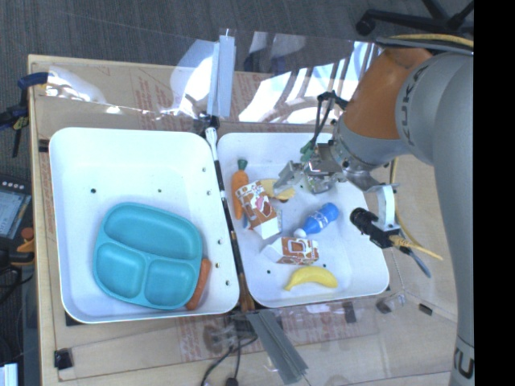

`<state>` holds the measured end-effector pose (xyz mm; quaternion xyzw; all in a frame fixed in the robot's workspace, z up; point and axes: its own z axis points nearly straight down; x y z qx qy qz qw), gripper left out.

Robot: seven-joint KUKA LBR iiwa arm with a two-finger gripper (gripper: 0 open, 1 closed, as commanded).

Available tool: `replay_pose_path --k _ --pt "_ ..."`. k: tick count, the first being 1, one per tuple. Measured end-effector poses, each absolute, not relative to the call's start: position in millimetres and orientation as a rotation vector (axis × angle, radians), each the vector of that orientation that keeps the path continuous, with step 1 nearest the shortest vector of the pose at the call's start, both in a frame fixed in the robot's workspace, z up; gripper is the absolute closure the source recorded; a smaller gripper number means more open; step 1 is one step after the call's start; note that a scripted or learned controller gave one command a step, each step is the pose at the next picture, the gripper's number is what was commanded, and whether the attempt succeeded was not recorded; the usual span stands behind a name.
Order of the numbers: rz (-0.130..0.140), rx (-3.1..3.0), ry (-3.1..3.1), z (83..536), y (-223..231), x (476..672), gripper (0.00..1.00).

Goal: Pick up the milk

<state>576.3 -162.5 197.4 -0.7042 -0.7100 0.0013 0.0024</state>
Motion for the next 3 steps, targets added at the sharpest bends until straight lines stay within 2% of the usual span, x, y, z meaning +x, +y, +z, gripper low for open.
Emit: replay_pose_path --k 1,2,3 --pt "-0.006 -2.119 -2.325 95 -133 569.4 0.0" --pt "-0.001 -2.117 -2.33 106 -134 569.5 1.0" --pt "0.002 -1.942 -2.465 192 -75 521.1 1.0"
